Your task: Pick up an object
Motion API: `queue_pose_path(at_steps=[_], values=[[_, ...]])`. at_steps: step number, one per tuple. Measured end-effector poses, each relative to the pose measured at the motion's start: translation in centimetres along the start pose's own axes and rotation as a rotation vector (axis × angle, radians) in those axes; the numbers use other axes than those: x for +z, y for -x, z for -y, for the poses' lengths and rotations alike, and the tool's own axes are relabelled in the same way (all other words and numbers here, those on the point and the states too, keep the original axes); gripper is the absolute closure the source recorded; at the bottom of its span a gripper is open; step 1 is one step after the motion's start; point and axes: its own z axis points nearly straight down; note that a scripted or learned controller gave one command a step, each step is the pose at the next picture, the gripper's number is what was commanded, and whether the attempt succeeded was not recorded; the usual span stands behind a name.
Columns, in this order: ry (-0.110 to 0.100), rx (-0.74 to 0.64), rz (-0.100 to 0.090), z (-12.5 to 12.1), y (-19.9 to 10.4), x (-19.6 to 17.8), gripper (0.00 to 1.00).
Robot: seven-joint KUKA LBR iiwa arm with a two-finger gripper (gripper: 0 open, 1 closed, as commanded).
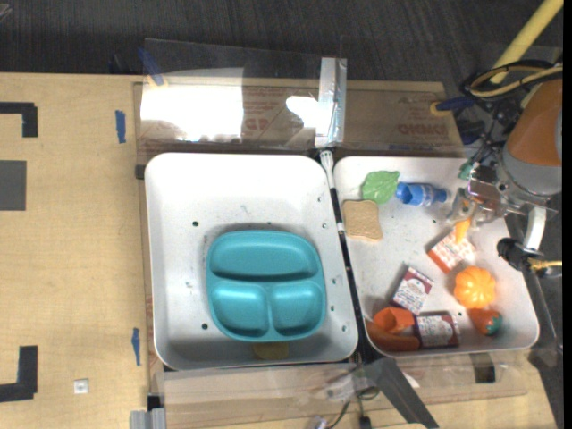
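Note:
My gripper (471,202) hangs over the upper right part of the right bin (393,170), below the arm's orange band (540,132). Just left of it lies a blue bottle (420,193) beside a green leafy piece (380,186). Directly below the gripper are a small orange stick (460,231) and a red and white packet (451,254). An orange pumpkin (475,287) sits lower right. A slice of toast (362,221) lies against the bin's left wall. Nothing can be seen held in the gripper.
The left bin (179,195) holds a teal divided plate (265,281). Along the right bin's lower part lie a small maroon carton (412,290), a red-labelled can (436,330), an orange cup (390,323) and a carrot-like piece (490,323). Cables (500,79) run behind the arm.

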Motion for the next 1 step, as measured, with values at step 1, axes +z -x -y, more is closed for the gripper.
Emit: queue_pose_path(at_steps=[1], values=[[-0.024, 0.037, 0.003, -3.89, -7.33, -3.93, 1.00]])
